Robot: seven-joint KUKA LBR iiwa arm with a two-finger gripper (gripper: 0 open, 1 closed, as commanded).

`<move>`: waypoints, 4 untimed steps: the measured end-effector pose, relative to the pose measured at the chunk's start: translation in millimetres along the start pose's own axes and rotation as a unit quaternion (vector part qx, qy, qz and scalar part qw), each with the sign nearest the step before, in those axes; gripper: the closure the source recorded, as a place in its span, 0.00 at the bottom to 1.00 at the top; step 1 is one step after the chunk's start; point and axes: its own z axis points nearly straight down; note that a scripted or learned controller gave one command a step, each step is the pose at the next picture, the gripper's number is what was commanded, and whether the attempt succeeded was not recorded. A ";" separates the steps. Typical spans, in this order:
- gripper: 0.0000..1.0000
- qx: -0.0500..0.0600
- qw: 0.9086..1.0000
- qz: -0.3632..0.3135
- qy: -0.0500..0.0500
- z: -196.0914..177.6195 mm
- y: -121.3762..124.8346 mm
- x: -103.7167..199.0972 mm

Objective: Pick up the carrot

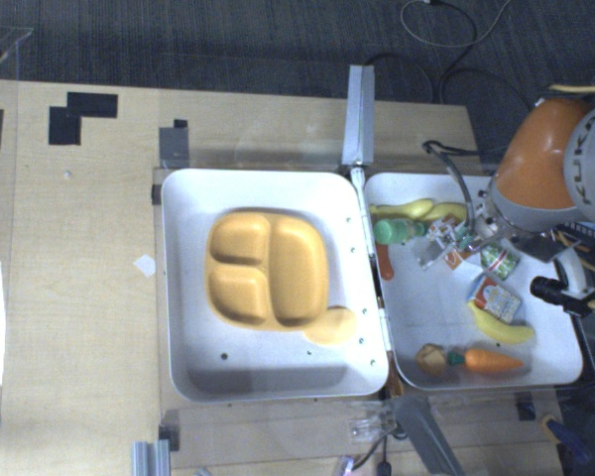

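The carrot (493, 362), orange with a small green top at its left end, lies flat along the front wall of the right bin (416, 310). My gripper (444, 245) hangs over the upper middle of that bin, well behind the carrot and to its left, beside a green bottle (398, 230). The grey arm with its orange band (541, 165) comes in from the right and covers the bin's far right corner.
The right bin also holds a yellow banana (504, 329), two small printed packets (500, 299) (497, 259), a brown lump (433, 358) next to the carrot's top, a red chili (385, 263) and a yellow-green fruit (416, 208). A yellow compartment tray (270, 268) lies in the left bin (188, 266).
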 end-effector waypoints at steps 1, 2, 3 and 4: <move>0.00 0.008 0.999 0.031 0.003 -2.7 33.1 -9.7; 0.00 -0.008 0.988 -0.152 -0.011 -0.7 -2.4 -6.9; 0.00 0.000 0.928 -0.372 -0.008 1.4 39.3 -8.5; 0.00 0.011 0.918 -0.396 0.015 22.0 56.3 -27.7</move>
